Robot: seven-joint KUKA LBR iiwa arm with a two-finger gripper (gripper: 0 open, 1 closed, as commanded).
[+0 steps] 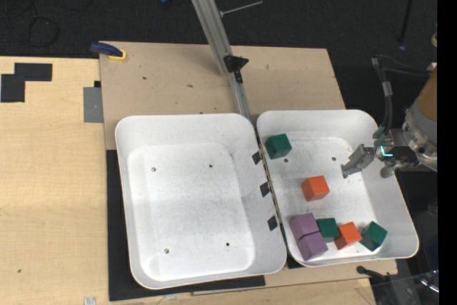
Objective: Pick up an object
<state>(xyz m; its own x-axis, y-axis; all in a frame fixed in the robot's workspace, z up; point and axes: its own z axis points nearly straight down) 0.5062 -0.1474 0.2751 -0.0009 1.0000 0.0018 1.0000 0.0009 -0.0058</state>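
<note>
Your end effector [355,162], finger state impossible to tell, hangs inside the right bin's [400,203] right rim, open floor separating it from the orange cube [315,188].

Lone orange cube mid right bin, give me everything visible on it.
The orange cube is a small block with matte faces, plain and unmarked, its top a shade lighter than its sides. It sits flat on the right bin floor near the middle, turned slightly off the bin's edges. Nothing touches it: the green cube lies apart to the upper left, the purple block cluster below, the gripper off to its right.
</note>
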